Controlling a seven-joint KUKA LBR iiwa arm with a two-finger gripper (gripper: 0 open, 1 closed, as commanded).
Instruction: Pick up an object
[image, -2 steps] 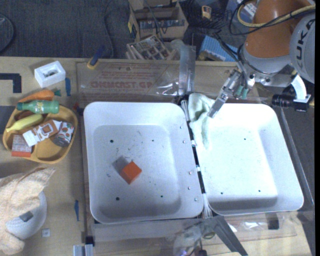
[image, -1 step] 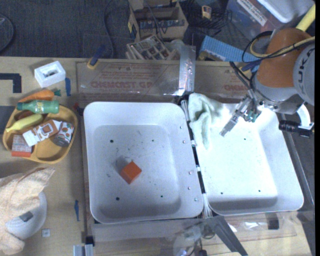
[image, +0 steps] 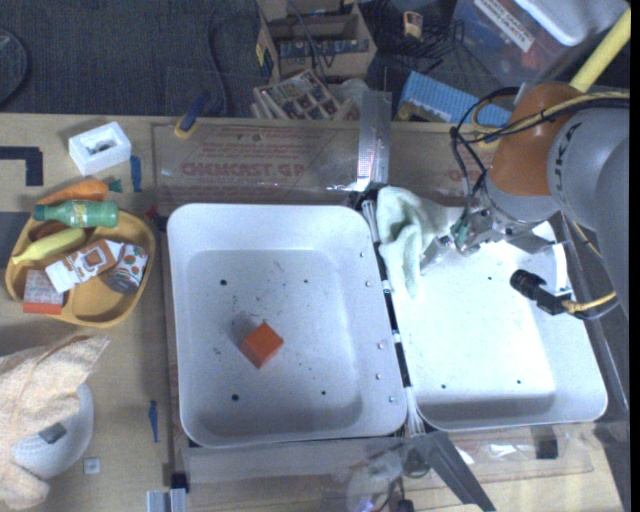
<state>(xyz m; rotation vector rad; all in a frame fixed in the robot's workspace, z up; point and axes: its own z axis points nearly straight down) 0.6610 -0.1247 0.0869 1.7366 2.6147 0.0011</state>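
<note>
Reaches in from the right, high in the camera view. Grey arm bulks large at the upper right corner, orange band sitting just above the wrist. Bends down and leftward from there, wrist tilted toward the left. Ends in a gripper pointing down-left, low over the upper left part of the right-hand side. Carries dark cables looped round the orange band. Finger spread too small and blurred to make out.
</note>
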